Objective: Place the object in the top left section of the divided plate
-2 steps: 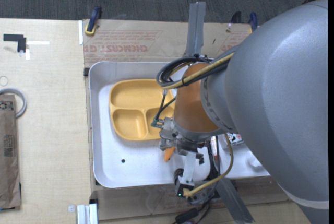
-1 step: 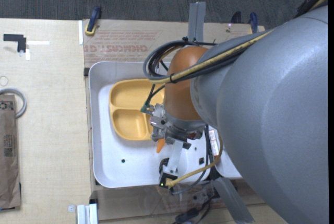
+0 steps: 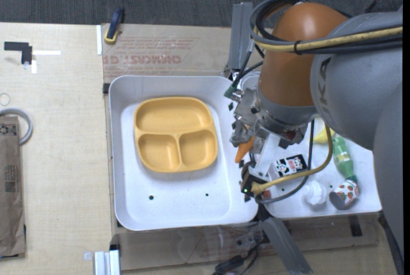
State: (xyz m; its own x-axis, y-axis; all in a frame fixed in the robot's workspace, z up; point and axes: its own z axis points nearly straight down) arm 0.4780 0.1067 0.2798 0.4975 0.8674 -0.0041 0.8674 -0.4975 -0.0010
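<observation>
Camera view has a small orange object [image 3: 239, 152], carrot-like, sitting just below my gripper [image 3: 243, 136] at the seam between the two white bins. It looks pinched at the fingertips, though my wrist hides too much for me to tell how the fingers stand. The yellow divided plate [image 3: 174, 134] lies in the left bin [image 3: 128, 203], its wide section on the far side and two small ones nearer. To do this step well, I judge I should lift clear of the bin wall, travel left over the plate's near rim, and let go low over the upper-left part of the plate. My arm reaches in from the right, orange band [image 3: 298, 56] above the wrist, hanging steeply over the seam.
</observation>
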